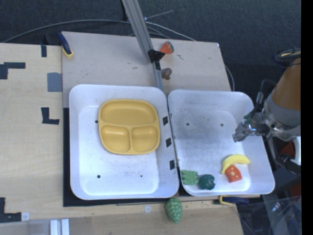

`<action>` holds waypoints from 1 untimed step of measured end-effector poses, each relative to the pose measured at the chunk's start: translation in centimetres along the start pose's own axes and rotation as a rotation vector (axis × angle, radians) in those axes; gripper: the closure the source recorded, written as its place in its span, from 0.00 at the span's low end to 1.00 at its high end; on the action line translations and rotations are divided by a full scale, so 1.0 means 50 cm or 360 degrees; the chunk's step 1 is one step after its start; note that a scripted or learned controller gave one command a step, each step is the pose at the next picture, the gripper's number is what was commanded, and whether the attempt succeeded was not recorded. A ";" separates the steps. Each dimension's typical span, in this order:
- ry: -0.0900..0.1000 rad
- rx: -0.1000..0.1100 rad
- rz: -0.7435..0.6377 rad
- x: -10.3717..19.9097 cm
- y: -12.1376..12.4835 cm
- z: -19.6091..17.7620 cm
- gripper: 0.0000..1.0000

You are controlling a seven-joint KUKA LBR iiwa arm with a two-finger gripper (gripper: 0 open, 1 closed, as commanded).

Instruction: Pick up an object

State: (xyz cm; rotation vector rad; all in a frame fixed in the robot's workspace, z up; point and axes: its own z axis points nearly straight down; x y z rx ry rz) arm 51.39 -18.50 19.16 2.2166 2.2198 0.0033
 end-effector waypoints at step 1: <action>0.0000 0.0000 -0.0001 0.000 0.003 -0.101 1.00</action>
